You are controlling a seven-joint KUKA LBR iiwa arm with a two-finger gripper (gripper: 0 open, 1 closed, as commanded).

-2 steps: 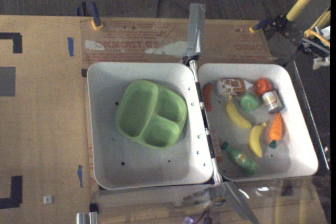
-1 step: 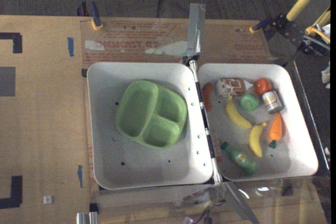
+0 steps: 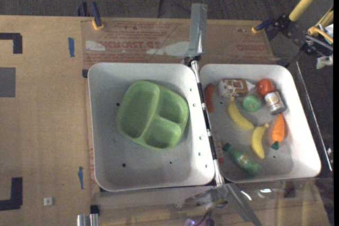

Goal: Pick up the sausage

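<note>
Right bin (image 3: 304,129): you saw the sausage (image 3: 210,98) lying lengthwise against the left wall, near the far corner, just beside a small packet (image 3: 234,87). Two bananas (image 3: 239,116), a carrot (image 3: 278,128), a can (image 3: 274,102) and a green bottle (image 3: 242,160) lay apart from it. Left bin (image 3: 106,156): a green divided plate (image 3: 153,115) lay inside.

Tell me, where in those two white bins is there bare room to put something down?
The left bin has bare floor around the green divided plate, widest along its near edge and left side. The right bin is crowded: sausage, two bananas, carrot, can and green bottle fill its middle. Its freest patch is the near right corner, beyond the bottle.
</note>
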